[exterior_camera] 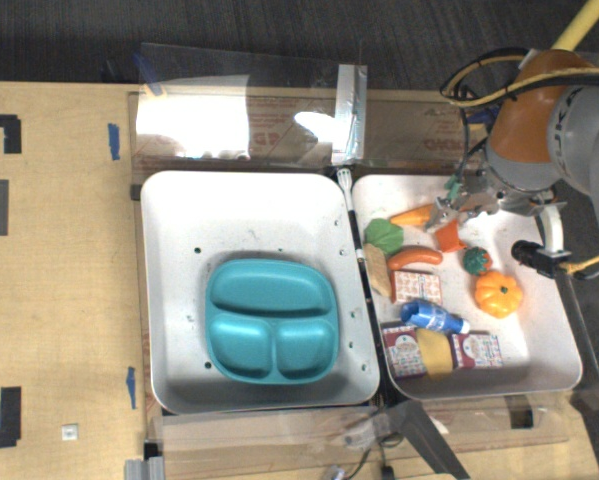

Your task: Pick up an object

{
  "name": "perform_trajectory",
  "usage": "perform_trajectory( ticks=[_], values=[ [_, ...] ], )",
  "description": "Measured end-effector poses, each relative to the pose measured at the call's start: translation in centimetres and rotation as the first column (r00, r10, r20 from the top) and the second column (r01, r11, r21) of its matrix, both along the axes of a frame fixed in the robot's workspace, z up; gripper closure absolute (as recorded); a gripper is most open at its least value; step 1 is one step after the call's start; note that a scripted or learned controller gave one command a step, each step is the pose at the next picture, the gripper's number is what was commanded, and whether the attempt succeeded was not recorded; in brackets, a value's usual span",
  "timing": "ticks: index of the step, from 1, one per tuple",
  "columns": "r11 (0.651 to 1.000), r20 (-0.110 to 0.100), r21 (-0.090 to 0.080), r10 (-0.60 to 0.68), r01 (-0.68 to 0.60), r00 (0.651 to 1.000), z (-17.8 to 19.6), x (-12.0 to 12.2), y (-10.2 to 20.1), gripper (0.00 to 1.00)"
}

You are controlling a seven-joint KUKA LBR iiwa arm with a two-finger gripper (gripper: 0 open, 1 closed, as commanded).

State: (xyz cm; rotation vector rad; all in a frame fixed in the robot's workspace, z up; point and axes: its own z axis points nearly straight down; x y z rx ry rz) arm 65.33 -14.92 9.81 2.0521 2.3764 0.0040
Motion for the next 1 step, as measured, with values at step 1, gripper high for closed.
perform_trajectory(
  ticks=[1],
  values=[
    [1.0,0.01,0.0,-0.016,0.016,1.0,9.3,1.68,6.87,1.0]
  ],
)
